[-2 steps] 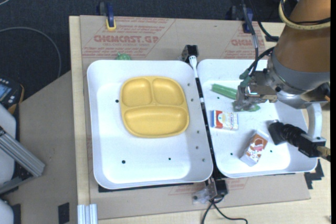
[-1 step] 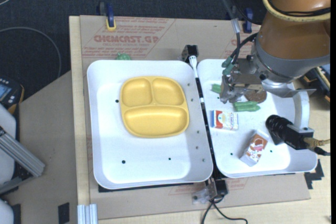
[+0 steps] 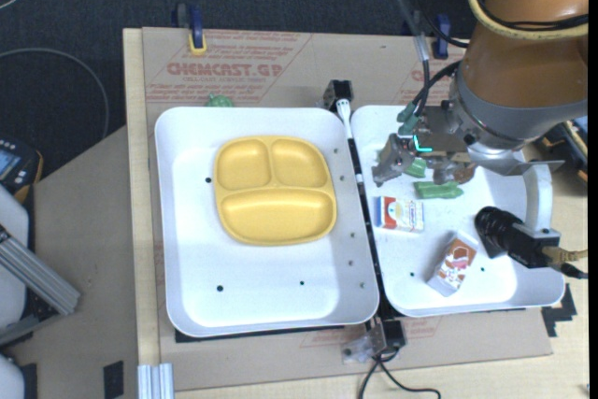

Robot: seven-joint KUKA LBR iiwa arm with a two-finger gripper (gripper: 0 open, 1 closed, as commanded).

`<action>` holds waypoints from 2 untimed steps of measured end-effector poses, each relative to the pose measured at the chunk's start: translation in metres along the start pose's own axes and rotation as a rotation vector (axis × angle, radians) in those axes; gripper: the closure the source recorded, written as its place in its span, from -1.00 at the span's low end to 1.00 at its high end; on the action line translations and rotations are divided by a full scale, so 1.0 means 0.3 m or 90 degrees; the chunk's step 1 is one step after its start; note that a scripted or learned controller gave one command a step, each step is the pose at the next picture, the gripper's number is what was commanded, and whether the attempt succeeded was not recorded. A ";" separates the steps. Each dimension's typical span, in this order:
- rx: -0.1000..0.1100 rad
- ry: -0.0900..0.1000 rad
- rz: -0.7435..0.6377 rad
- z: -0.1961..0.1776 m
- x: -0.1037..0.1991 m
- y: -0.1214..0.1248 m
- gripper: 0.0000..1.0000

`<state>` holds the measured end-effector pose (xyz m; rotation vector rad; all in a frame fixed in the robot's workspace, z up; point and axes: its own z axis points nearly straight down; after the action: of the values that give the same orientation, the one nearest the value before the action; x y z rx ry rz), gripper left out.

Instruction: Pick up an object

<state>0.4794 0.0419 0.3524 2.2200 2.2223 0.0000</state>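
Tool [image 3: 411, 165] hangs low over the right bin [image 3: 533, 294], near its far-left corner; can't tell if it's spread or pinched. Best bet imo: square up over one item, drop straight, no dragging. Green piece [image 3: 439, 191] lies just beside the tool, toward the table's near edge; small carton [image 3: 399, 213] a bit nearer still. Brown carton [image 3: 452, 265] well apart, near the bin's front rim.

Grey arm [image 3: 523, 98] with orange band, reaching in from the right, hand [image 3: 422, 165] lowered
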 end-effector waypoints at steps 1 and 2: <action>-0.006 0.003 -0.005 -0.248 0.288 0.007 -1.00; -0.002 0.002 -0.004 -0.270 0.507 -0.001 -1.00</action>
<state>0.4790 0.1941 0.4335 2.2128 2.2287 0.0067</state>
